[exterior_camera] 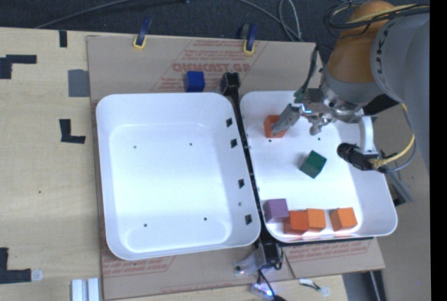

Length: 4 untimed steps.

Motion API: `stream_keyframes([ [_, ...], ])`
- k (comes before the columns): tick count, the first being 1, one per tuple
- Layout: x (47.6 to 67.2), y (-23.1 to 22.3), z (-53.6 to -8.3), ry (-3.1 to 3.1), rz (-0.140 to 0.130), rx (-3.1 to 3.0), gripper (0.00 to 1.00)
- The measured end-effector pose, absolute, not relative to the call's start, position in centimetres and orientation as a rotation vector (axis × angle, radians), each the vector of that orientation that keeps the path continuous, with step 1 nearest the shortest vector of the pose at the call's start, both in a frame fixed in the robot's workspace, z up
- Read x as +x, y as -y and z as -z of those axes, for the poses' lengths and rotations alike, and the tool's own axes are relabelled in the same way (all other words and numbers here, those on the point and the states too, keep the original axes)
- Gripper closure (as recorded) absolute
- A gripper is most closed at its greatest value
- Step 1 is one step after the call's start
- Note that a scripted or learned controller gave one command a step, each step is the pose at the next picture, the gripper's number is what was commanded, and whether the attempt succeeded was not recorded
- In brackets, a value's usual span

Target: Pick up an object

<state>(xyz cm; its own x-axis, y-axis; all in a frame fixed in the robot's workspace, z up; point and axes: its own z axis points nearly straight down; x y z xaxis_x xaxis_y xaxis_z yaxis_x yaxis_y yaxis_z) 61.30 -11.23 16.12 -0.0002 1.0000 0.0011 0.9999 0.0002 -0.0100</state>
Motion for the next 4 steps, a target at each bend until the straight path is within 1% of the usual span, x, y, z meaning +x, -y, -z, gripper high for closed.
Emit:
stream_keyframes([
  [1, 64.9, 9.5, -8.4, 2.219, -0.007, -2.216, 0.0],
  [2, 65.0, 9.6, -9.9, 2.222, -0.001, -2.22, 1.0],
  [3, 64.9, 2.8, -19.4, 2.231, 0.011, -2.218, 1.0],
  [4, 64.1, -4.9, -22.1, 2.229, 0.004, -2.213, 1.0],
])
